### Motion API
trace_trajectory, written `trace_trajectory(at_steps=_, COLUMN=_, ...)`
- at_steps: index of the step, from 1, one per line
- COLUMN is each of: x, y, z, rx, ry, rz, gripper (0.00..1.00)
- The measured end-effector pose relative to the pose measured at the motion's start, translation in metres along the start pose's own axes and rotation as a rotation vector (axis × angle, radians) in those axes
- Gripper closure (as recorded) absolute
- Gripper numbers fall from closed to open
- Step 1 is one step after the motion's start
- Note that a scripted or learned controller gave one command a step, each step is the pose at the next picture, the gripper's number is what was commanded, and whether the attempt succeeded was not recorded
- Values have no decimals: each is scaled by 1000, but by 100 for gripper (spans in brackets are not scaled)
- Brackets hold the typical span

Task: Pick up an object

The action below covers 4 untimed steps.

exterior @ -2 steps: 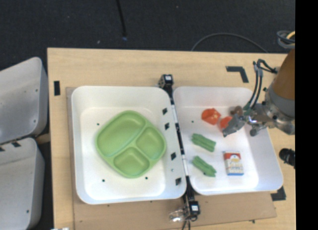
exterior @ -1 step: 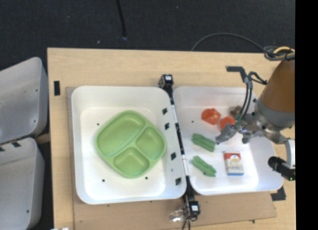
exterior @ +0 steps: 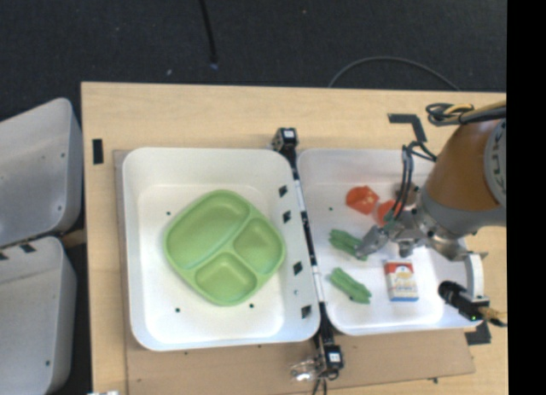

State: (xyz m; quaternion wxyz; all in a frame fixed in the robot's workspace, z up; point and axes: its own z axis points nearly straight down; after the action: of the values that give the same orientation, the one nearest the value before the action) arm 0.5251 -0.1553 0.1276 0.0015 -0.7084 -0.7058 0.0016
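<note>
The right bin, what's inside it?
The right bin holds two green pieces, a red thing and a small red-and-white box. The gripper hangs over it, and the arm covers the bin's right part.

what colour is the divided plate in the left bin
Light green; the divided plate shows clearly in the camera view.

Two bins are set side by side on the bench point(exterior: 102, 120). A divided tray point(exterior: 223, 246) is held in the left bin point(exterior: 136, 299). In the right bin point(exterior: 341, 171), everything is placed relative to a small carton point(exterior: 401, 281): two elongated pieces point(exterior: 345, 242) point(exterior: 351, 286) are found to its left, two small lumps point(exterior: 361, 199) point(exterior: 386, 211) behind it, and the gripper point(exterior: 381, 241) is positioned just behind and left of it.
</note>
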Motion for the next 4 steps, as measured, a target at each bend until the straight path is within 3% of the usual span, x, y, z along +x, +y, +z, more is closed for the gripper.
trace_trajectory(at_steps=1, x=-2, y=1, z=-14, rx=-7, ry=-1, rz=7, gripper=100)
trace_trajectory(at_steps=2, x=-7, y=5, z=-78, rx=-12, ry=-3, rz=-3, gripper=100)
trace_trajectory(at_steps=3, x=-8, y=6, z=-91, rx=-8, ry=-1, rz=-5, gripper=100)
trace_trajectory(at_steps=4, x=38, y=12, z=-87, rx=-6, ry=0, rz=-10, gripper=100)
